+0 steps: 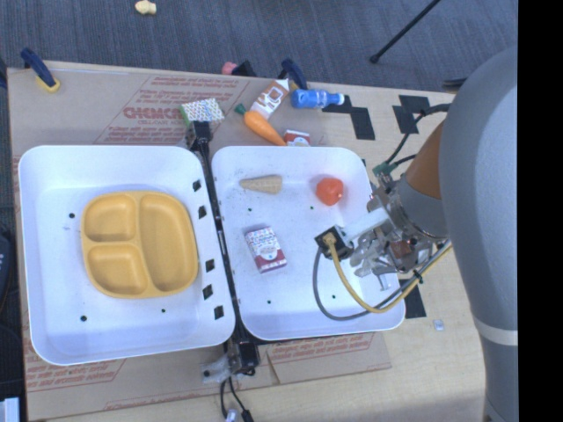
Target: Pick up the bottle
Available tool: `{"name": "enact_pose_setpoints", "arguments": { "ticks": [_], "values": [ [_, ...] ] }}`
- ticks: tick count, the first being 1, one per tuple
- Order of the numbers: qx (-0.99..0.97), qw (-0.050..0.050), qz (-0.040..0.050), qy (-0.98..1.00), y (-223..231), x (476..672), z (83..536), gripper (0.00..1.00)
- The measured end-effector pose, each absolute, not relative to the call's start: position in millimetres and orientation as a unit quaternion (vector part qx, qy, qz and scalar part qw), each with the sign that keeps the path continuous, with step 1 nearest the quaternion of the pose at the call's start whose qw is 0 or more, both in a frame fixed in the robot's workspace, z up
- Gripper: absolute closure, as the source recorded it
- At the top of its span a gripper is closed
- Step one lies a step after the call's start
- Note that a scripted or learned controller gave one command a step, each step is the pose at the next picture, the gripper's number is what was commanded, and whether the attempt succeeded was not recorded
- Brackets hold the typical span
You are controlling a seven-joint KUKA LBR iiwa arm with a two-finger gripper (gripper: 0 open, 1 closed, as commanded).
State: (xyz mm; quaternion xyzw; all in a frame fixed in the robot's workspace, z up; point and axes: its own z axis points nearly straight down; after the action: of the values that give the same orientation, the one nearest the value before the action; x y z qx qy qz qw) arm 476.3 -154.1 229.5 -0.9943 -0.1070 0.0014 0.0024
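I'm seeing the gripper sitting over the right bin, near its right wall, wrapped in cabling with a yellow cable looping under it. I can't tell from this angle what the jaws are doing or whether they're gripping anything. The arm is coming in from the right, big grey link filling that side, wrist angling down and left into the bin. I'm spotting the bottle outside both bins, lying on its side on the cardboard behind the right bin, well apart from the gripper. Beside it a carrot and a white tube are lying. Inside the right bin a cone, a tomato and a red carton are sitting. The left bin is holding a yellow tray.
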Motion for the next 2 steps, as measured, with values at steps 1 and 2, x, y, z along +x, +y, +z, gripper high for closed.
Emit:
{"name": "enact_pose_setpoints", "arguments": {
  "ticks": [1,2],
  "values": [
    [-0.994,0.003,0.0022,-0.111,-175.3,475.7,224.0,1.00],
    [-0.991,0.003,0.0022,-0.132,-146.8,475.8,190.0,1.00]
  ]
}}
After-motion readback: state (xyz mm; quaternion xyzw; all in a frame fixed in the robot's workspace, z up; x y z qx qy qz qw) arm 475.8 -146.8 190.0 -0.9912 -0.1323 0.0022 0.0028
